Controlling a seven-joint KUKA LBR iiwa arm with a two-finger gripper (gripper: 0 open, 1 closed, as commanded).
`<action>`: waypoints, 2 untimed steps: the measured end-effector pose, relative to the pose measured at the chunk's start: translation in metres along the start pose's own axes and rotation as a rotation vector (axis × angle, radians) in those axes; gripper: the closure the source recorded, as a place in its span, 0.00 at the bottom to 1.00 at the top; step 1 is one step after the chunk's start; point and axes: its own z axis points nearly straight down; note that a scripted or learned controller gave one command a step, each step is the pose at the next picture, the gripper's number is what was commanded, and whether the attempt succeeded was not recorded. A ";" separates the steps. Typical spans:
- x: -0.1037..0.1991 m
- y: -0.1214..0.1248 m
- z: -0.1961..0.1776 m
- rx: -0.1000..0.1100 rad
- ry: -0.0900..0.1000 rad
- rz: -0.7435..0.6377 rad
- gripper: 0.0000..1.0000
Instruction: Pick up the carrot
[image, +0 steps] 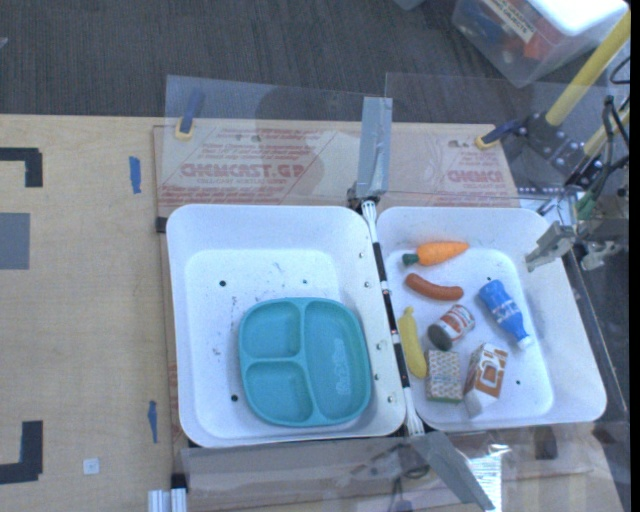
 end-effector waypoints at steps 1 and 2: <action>0.067 0.075 0.037 -0.005 -0.002 -0.018 0.00; 0.079 0.115 0.181 0.001 0.000 0.065 0.00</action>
